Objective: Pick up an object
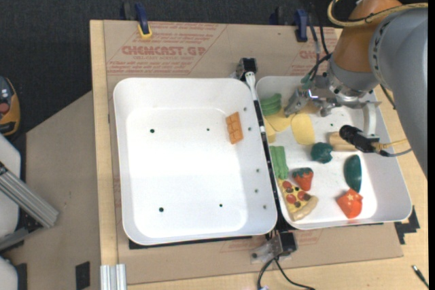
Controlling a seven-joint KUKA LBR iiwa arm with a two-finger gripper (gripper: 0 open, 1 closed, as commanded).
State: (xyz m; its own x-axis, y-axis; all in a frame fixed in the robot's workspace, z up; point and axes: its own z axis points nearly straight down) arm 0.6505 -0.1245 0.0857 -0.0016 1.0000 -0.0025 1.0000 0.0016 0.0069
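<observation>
On the counter [109, 51] two white bins stand side by side, their walls touching along the middle. The left bin [183, 166] holds a single small orange ridged block [234, 127], lying close to its right wall in the far half. The right bin [384, 180] carries everything else. The grey arm [408, 44] reaches in from the right and its end effector [304, 100] is low over the far part of this bin; whether it is open or closed I cannot tell from this angle, and nothing is visibly caught in it. Just beside it, toward the dividing wall, lies a green piece [272, 104], with a pale yellow flat piece [274, 124] right below that. A rounder yellow piece [303, 130] sits just on the near side of the end effector (whether they touch is not clear). Near it is a small teal lump [321, 152], and farther right a dark green oval piece [353, 172]. Along the dividing wall runs a long green strip [279, 161]. In the near part of the bin are a red piece with a green top [304, 178], a toy pizza slice [298, 198] touching it, and, well apart to the right, a red-orange piece [349, 203].
</observation>
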